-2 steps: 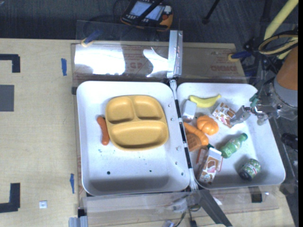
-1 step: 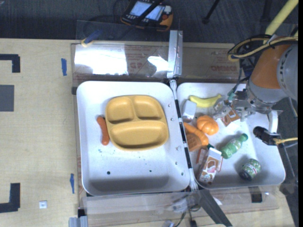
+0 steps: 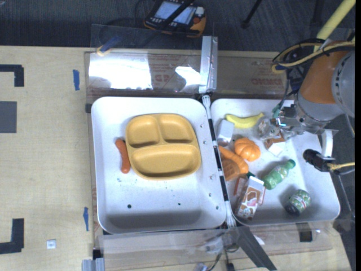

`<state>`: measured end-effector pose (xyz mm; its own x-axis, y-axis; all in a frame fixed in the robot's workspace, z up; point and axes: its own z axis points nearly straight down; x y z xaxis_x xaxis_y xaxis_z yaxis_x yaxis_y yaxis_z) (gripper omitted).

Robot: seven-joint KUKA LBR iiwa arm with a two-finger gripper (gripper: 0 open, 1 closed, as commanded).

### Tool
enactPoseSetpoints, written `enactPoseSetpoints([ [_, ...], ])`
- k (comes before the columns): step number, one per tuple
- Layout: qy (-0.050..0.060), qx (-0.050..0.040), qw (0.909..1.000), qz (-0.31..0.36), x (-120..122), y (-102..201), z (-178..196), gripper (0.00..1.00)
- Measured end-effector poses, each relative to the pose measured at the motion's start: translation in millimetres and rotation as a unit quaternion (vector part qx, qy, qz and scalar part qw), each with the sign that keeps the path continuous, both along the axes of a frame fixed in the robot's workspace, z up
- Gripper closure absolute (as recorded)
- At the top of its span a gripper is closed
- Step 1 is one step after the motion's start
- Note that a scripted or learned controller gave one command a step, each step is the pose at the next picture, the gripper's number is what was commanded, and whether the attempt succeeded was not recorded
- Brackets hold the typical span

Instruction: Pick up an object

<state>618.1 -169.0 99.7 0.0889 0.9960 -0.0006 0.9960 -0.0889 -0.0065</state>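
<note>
Bearing no readable print: carton (image 3: 251, 197), green bottle (image 3: 278, 174).

Yellow divided tray (image 3: 162, 144) in left bin (image 3: 107, 168), handheld controller (image 3: 174, 16) on floor beyond bench, blue tape marks (image 3: 76, 79) on benchtop

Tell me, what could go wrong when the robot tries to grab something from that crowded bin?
The hand hangs over the back of the right bin, where the banana, the little pumpkin and a white box crowd together. It might nudge one thing while closing on another. The green bottle and the round ball look smooth and could roll or slip away.
</note>
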Motion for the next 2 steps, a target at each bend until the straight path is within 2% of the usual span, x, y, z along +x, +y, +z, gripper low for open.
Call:
enactPoseSetpoints([
  [1, 0.001, 0.0010, 0.9976, -0.070, -19, -17, -2, 1.00],
  [2, -0.001, -0.0005, 0.9996, -0.028, 5, 29, 97, 1.00],
])
